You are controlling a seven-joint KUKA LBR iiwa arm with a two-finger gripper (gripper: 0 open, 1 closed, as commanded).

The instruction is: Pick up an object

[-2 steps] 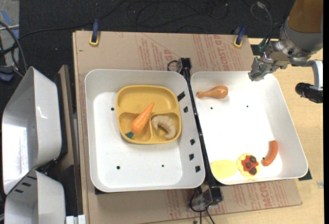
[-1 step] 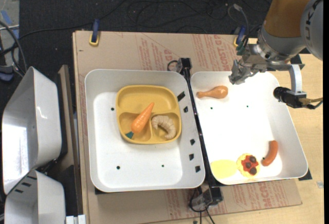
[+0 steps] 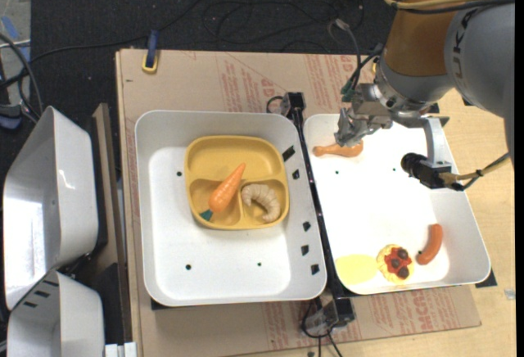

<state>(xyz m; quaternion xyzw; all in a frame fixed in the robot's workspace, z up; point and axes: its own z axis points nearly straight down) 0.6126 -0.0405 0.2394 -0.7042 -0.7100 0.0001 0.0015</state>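
The grey arm [image 3: 458, 28] hides the right bin's [image 3: 458, 208] far corner, and its hand [image 3: 354, 131] hangs over the orange curved piece [image 3: 339, 151] at that bin's far left, seemingly touching it, though whether it is clenched or released I cannot tell.

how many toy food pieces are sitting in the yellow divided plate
2. A carrot lies slanted across the yellow divided plate in the left bin; a pale curled shrimp sits in its lower right compartment. None seem hidden.
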